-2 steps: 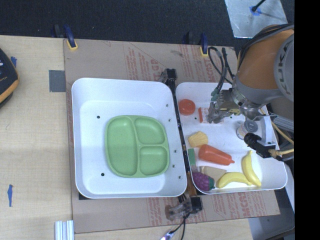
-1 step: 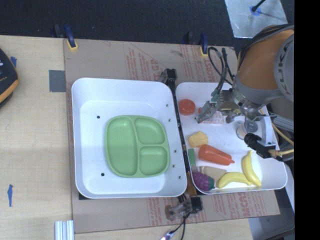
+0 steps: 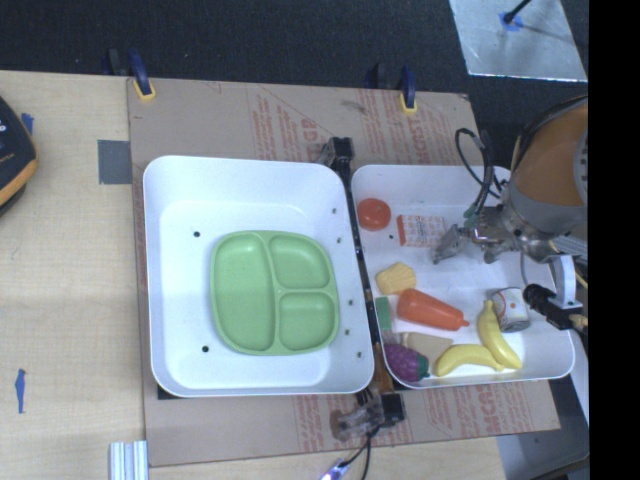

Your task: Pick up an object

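My gripper (image 3: 470, 251) hangs over the upper right part of the right bin (image 3: 452, 175), its fingers spread open with bare bin floor between them. It sits just right of a flat white and red packet (image 3: 424, 229). Below it lie an orange carrot (image 3: 431, 310), a yellow banana (image 3: 482, 348) and a small can (image 3: 513, 309). A red tomato (image 3: 374, 213) rests at the bin's upper left. A yellow piece (image 3: 395, 278) lies left of the carrot, and a purple piece (image 3: 407, 362) sits at the lower left corner.
The left bin (image 3: 175, 193) holds a green divided plate (image 3: 273, 291). The grey arm with its orange band (image 3: 548, 163) comes in from the right, and cables (image 3: 475, 163) loop above the gripper. A black part (image 3: 550, 303) juts out over the bin's right rim.
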You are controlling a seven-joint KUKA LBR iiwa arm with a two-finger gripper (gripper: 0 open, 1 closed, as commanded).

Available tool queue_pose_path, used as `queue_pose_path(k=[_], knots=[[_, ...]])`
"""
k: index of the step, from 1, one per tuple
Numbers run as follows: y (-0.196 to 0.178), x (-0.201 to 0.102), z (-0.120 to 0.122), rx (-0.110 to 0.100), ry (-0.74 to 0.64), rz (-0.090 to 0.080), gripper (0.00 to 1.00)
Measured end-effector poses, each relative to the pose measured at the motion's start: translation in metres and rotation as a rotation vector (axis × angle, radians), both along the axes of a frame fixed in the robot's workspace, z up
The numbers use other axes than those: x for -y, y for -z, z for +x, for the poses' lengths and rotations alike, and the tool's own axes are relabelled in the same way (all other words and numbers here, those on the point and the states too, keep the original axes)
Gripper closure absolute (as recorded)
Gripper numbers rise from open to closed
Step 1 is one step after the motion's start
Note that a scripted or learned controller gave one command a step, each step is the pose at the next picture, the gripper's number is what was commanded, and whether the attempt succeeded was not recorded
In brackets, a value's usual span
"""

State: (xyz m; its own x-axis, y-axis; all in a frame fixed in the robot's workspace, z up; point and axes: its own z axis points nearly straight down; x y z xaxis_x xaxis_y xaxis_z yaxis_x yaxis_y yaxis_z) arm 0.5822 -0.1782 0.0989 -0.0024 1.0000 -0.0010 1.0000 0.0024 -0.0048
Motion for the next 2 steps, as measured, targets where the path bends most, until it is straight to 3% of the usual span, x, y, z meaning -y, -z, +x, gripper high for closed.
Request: queue_pose_path(k=[1, 2], knots=[[0.007, -0.058, 0.020, 0.003, -0.004, 0.000, 0.00], [0.007, -0.070, 0.074, 0.002, 0.000, -0.004, 0.00]])
